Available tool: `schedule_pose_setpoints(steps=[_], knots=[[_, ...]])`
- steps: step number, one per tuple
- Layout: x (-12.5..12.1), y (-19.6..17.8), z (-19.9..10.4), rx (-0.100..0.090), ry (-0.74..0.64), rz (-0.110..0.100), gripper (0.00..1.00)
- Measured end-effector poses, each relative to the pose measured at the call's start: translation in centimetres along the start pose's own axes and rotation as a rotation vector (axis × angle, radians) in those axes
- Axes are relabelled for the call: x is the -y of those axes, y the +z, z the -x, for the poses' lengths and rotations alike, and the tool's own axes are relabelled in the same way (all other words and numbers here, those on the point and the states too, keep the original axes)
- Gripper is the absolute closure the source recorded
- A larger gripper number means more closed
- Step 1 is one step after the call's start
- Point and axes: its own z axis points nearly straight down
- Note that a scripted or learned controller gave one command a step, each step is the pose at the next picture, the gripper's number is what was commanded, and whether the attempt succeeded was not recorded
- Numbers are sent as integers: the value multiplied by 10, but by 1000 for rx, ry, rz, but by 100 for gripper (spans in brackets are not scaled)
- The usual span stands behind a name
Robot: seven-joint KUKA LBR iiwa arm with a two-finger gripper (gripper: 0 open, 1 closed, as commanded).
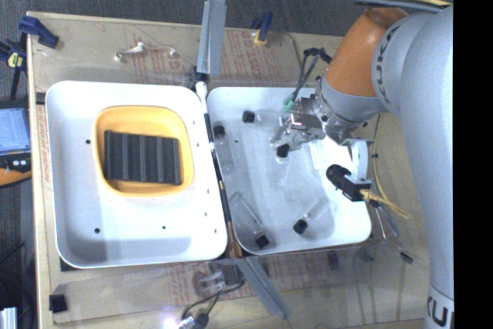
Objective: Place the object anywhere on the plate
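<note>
Yellow-orange and rounded at its corners, the plate lies in the left white bin, toward that bin's far side. On the plate, covering most of its middle, lies the object: a flat, dark grey rectangular block with several parallel ridges running across its top, so that it looks slatted. Its edges sit roughly square to the plate's rim, and a band of yellow shows around it on all sides, widest on the far side. Right of the plate, past the divide between the two bins, the right white bin holds several small black pieces scattered among faint, clear shapes that are hard to make out. The gripper hangs low over this right bin, well apart from the plate and the object, with nothing recognisable in it; glare and clutter around its metal tip leave it unclear whether it is spread wide or closed. Behind it the grey arm shows its orange band. Two blue clamps grip the bench's far edge beyond the plate.
</note>
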Motion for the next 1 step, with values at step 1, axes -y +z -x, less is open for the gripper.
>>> schedule_pose_setpoints(steps=[1], knots=[[-1,-15,-52,3,-90,4,100]])
